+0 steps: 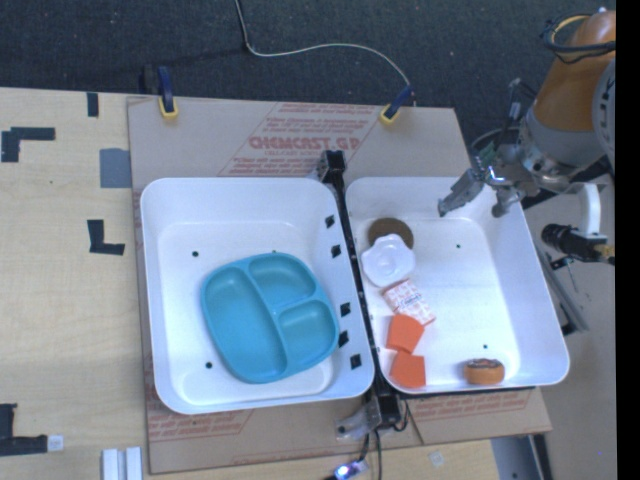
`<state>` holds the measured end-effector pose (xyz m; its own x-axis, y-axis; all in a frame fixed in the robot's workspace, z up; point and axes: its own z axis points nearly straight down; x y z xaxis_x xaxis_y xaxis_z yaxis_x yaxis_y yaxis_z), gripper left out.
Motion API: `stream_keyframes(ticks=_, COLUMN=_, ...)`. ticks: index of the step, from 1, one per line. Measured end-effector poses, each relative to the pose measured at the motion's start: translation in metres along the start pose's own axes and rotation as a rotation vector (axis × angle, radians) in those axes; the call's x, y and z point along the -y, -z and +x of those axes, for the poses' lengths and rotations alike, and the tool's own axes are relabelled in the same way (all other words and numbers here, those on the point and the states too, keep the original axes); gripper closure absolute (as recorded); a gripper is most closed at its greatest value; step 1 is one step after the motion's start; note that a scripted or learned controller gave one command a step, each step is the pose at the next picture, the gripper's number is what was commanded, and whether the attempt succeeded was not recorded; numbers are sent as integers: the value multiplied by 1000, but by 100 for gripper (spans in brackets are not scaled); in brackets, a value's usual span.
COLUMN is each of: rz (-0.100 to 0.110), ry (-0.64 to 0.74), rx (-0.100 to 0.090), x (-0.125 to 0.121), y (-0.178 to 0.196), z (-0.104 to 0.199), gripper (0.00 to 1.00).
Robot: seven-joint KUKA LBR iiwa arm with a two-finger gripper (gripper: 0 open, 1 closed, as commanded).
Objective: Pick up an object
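The right bin (520, 288) holds several small objects. A brown round piece (392, 232) lies at its back left, with a white cup-like object (387, 263) just in front of it. A red-and-white packet (409, 302) and two orange blocks (405, 334) (408, 370) lie along the left wall. A small brown donut-shaped item (484, 371) sits near the front right. My gripper (476, 201) hangs over the bin's back right rim, open, with nothing between its fingers. It is well apart from every object.
A blue divided plate (270, 314) lies in the left bin (165, 268). A black divider (343, 258) runs between the bins. The arm's grey and orange body (572, 78) stands at the right, with cables beside the bin's right wall.
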<state>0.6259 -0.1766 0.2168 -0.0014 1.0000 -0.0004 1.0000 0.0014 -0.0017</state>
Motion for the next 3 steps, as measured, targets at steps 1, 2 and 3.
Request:
stream_keyframes(ticks=1, rz=5, ry=0, rx=-1, x=1, y=-57, z=11, gripper=0)
stream_keyframes(ticks=2, rz=5, ry=0, rx=0, x=4, y=-101, z=9, gripper=0)
stream_keyframes(ticks=3, rz=-3, ry=0, rx=0, x=2, y=-130, z=9, gripper=0)
